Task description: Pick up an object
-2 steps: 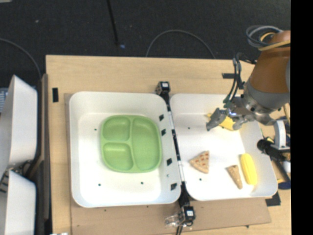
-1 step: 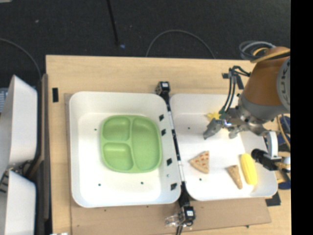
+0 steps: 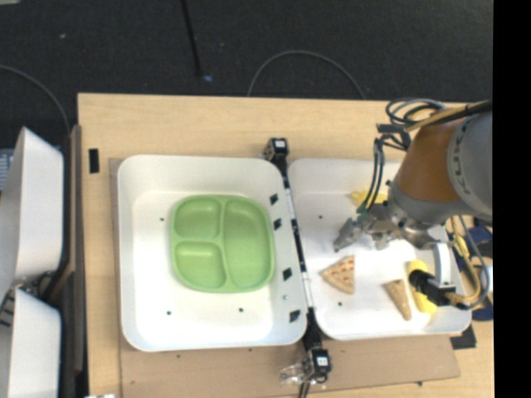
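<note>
Approach step: the gripper (image 3: 355, 232), its state impossible to tell, hovers at twelve o'clock of the tan triangular pizza-slice toy (image 3: 340, 274), so descending looks next.

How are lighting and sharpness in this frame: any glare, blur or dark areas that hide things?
Camera view: even overhead light, only faint shadows in the white bins; green tray and pizza slice readable though the picture is soft overall; mild washout on the right bin's white floor; floor beyond the bench very dark; end effector blurry, its finger state unreadable.
</note>
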Available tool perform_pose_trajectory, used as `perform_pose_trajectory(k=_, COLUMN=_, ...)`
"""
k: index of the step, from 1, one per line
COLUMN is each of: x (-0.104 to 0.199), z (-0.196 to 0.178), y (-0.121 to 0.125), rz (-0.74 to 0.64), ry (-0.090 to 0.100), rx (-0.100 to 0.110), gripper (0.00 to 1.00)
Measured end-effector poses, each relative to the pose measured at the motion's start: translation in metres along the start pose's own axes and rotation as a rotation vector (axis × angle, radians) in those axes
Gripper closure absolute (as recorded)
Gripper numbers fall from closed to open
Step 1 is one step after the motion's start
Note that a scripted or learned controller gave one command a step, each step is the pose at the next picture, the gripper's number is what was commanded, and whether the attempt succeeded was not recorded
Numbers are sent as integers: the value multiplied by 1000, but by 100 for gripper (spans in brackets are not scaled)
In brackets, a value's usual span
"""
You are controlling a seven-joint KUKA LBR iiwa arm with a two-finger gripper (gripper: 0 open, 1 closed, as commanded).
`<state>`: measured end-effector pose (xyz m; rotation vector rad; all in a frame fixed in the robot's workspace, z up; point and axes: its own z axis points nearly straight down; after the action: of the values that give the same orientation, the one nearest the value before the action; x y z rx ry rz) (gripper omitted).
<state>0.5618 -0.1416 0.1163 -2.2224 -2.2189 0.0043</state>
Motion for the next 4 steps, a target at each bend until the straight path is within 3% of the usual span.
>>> perform_pose_trajectory(k=1, x=-1, z=16, y=0, rz=3, ry=0, rx=-1, gripper=0)
perform_pose_trajectory(k=2, x=-2, z=4, y=1, rz=8, ry=0, rx=-7, gripper=100)
perform_pose_trajectory(k=4, x=-20, z=-113, y=11, rz=1, ry=-2, rx=-11, gripper=100)
